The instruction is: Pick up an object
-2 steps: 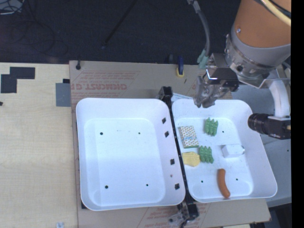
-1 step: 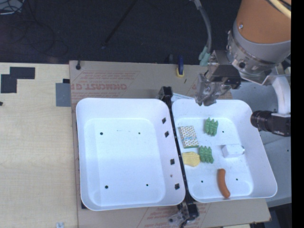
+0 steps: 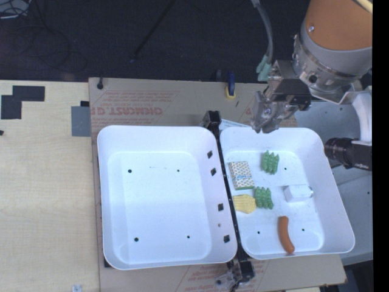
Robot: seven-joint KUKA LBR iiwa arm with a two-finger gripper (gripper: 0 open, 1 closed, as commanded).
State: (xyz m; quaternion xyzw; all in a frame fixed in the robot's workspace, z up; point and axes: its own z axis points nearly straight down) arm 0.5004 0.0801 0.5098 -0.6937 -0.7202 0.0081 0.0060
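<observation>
The right bin (image 3: 328, 163) holds several small items: a checkered box (image 3: 241, 174), two green studded pieces (image 3: 270, 162) (image 3: 263, 197), a yellow corn-like piece (image 3: 244, 204), a white block (image 3: 297, 193) and an orange sausage (image 3: 285, 234). My gripper (image 3: 265, 125) hangs above the bin's far rim, up and left of the upper green piece. I see nothing between its fingers.
The left bin (image 3: 109, 163) lies beside the right one, joined by a black clamp strip (image 3: 220, 187). Both rest on a cardboard sheet (image 3: 152, 105). A black camera body (image 3: 349, 152) juts in at the right edge of the right bin.
</observation>
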